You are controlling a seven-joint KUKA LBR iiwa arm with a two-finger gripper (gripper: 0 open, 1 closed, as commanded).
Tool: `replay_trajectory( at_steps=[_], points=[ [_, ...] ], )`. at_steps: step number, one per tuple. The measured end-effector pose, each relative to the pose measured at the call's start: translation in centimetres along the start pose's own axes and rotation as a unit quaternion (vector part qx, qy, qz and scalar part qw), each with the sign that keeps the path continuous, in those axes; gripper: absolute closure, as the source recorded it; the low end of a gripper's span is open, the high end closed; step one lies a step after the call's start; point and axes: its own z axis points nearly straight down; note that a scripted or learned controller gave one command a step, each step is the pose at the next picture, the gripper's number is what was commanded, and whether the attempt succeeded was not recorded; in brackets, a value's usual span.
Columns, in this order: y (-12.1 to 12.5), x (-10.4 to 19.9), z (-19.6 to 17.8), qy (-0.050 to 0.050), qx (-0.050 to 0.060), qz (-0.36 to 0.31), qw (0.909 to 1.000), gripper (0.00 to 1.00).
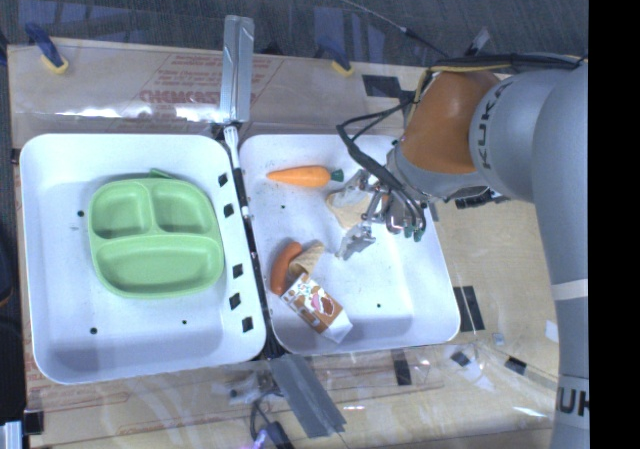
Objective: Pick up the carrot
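The orange carrot (298, 176) with a green stem end lies flat near the far edge of the right bin (420, 287), pointing left. My gripper (366, 228) hangs over the middle of the same bin, right of and nearer than the carrot, and apart from it. It is open with nothing between its fingers. Part of a pale, bread-like piece (345, 205) shows just left of the gripper, between it and the carrot.
A brown sausage (284, 265) and a small printed carton (318, 305) lie in the near left part of the right bin. The left bin (50, 267) holds a green divided plate (155, 237). A ridge with black clips (238, 237) separates the bins.
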Motion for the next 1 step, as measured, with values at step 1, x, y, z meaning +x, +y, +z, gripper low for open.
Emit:
replay_trajectory(
  at_steps=[1],
  points=[
    [0.26, -0.18, -1.13, -0.001, 0.0, -0.004, 1.0, 1.0]
  ],
)
